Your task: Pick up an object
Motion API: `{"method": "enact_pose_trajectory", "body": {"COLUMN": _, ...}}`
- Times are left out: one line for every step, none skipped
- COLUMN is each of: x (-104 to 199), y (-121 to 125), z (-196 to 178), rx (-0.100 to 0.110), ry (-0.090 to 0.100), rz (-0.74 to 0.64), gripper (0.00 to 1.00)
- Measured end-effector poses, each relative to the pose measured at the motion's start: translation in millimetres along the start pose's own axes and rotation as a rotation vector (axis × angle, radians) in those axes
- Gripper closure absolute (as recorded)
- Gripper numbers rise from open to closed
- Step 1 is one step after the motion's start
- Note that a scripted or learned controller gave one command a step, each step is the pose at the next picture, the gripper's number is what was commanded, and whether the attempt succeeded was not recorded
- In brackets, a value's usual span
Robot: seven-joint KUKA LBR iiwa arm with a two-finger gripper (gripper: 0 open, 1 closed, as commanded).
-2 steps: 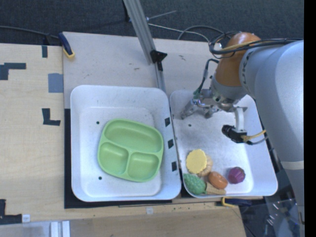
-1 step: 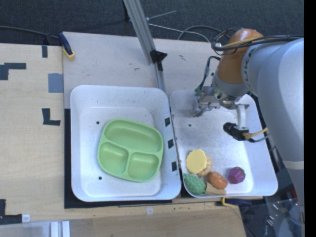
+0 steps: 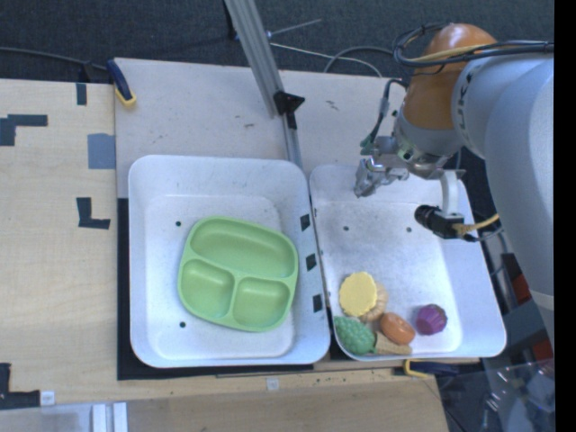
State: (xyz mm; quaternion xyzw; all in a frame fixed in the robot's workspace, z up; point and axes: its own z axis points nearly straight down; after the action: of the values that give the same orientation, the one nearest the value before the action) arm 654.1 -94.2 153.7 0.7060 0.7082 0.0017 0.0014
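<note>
My gripper (image 3: 367,184) hangs over the far edge of the right bin (image 3: 468,277), under the orange wrist band, with nothing visible between its fingers. Along the near edge of that bin lies a cluster of toy foods: a yellow round piece (image 3: 358,292), a green leafy piece (image 3: 355,335), an orange piece (image 3: 395,328) and a purple piece (image 3: 430,319). The gripper is well apart from all of them, toward the far side of the bin.
The left bin (image 3: 144,241) holds a green three-compartment plate (image 3: 238,274). A slanted metal pole (image 3: 261,52) ends at a black clamp near the divide between the bins. A black clip (image 3: 438,220) with cables hangs off the arm over the right bin.
</note>
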Motion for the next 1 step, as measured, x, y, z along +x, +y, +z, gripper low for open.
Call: {"method": "enact_pose_trajectory", "body": {"x": 9.8, "y": 4.1, "z": -58.1, "rx": 0.0, "ry": 0.0, "rz": 0.001, "gripper": 1.0}}
